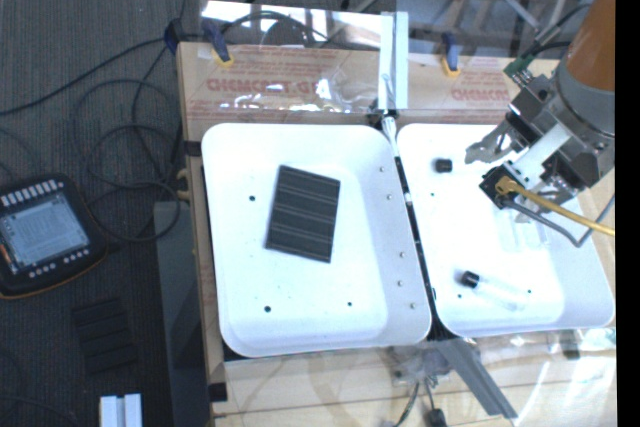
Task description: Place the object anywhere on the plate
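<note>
White plastic bins are sitting side by side on the bench, and you are working across both: the left bin (pixel 300 315) is carrying the dark ribbed plate (pixel 303 213), lying flat near its middle, while the right bin (pixel 560 310) is holding the loose things. The arm (pixel 590 65) is reaching in over the right bin's far side, and its gripper (pixel 505 170) is hanging above the floor with fingers apart and nothing between them. The object looks to be the clear tube with a black cap (pixel 495 286), lying near the front of the right bin, well apart from the gripper. A small black piece (pixel 442 165) is lying just beside the gripper; steer clear of it. Come down squarely across the tube before closing.
</note>
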You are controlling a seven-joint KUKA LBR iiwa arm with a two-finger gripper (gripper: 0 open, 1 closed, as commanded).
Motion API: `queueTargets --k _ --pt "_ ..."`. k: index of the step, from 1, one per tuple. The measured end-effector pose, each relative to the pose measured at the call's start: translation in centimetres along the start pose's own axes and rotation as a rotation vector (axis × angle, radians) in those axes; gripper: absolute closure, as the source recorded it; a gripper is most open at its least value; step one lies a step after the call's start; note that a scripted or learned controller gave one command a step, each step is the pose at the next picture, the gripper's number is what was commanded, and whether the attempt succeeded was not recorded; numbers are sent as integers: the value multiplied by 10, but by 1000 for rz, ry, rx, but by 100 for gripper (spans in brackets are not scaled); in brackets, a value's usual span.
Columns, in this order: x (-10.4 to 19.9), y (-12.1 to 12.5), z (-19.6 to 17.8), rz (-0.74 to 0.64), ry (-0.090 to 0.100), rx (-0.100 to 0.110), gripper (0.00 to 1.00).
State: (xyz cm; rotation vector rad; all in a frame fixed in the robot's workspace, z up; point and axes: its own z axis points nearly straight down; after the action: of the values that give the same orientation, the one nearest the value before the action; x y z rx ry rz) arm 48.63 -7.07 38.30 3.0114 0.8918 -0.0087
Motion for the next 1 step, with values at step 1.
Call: queueTargets --k 1 --pt "-3 21 -43 375 2 1 0"
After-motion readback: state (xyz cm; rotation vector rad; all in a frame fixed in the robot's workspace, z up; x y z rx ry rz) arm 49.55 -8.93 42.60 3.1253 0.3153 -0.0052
